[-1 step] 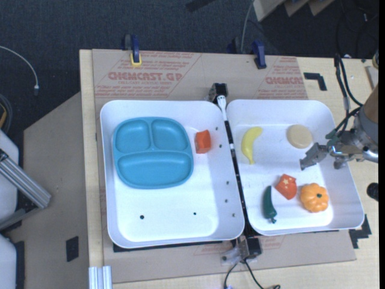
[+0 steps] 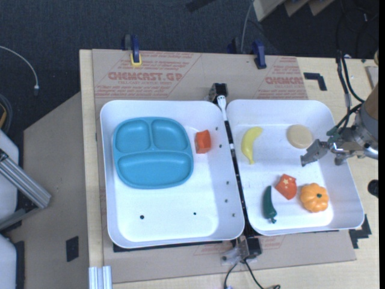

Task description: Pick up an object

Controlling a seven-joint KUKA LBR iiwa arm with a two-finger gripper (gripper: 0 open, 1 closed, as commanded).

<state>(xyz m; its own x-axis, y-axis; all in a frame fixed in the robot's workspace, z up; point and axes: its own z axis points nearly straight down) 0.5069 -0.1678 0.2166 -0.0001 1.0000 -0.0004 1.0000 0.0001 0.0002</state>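
Observation:
In the right bin (image 2: 289,223) lie a yellow banana (image 2: 251,143), a beige round piece (image 2: 299,136), a red pepper (image 2: 287,186), an orange pumpkin (image 2: 314,197) and a dark green pepper (image 2: 268,203). My gripper (image 2: 328,155) reaches in over the bin's right side, just right of the beige piece and above the pumpkin. Its fingers (image 2: 312,155) are spread open with nothing between them. A small orange block (image 2: 203,141) sits in the left bin (image 2: 168,227).
A blue divided plate (image 2: 154,152) takes up the upper left of the left bin, beside the orange block. The bins meet at a black seam (image 2: 231,161). Cables (image 2: 348,83) hang near the arm at the right.

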